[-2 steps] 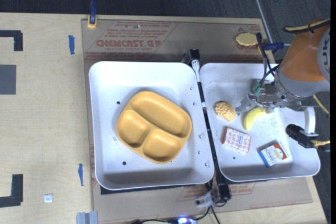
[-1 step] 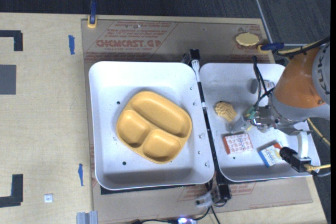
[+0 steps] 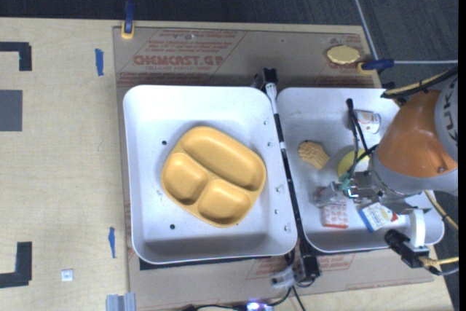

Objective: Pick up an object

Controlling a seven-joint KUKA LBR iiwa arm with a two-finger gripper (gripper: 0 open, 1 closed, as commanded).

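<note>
While pincer [image 3: 336,193] hangs low, state unclear, red-patterned packet [image 3: 335,214] lies just below.

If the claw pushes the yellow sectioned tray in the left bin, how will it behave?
The yellow sectioned tray looks like thin moulded plastic, so probably light and stiff. It lies flat and wide, so it should slide, not tip. Its glossy, rounded surface may be slippery.
</note>
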